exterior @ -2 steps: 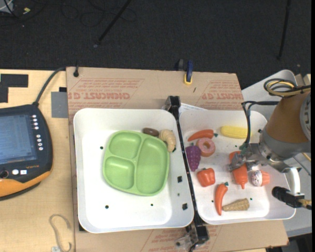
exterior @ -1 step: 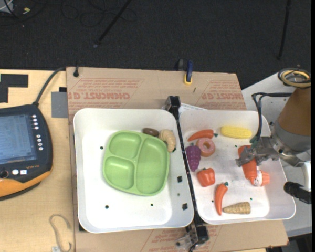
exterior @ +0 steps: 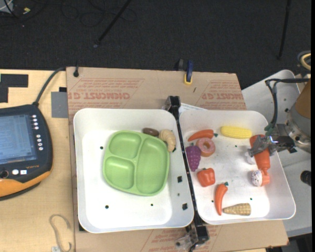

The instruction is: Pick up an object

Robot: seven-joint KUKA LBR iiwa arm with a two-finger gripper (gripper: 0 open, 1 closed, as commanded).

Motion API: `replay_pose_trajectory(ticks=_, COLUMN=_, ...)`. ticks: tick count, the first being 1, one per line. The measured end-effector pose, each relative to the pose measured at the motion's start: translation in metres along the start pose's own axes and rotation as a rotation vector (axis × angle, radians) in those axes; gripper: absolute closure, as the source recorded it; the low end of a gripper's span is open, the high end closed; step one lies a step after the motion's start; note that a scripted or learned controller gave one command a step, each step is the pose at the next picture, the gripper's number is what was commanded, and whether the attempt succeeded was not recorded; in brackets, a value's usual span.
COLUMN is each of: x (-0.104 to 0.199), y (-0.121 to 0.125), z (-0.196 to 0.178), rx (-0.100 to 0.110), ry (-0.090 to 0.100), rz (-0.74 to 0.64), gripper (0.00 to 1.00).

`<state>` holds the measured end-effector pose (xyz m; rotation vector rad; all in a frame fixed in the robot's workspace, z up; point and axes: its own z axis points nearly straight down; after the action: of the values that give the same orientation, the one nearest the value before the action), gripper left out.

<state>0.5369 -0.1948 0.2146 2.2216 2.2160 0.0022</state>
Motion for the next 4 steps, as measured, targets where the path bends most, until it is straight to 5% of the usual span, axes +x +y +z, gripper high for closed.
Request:
replay_pose_trajectory(ticks=1, x=-0.002, y=0.000, z=-0.014, rx=0.004, ry=0.002, rz=-0.002, gripper=1.00)
replay_pose_trajectory(ticks=4, x=0.154, y=-0.027, z=-0.005, rx=0.010, ry=0.005, rz=-0.006, gripper=1.00)
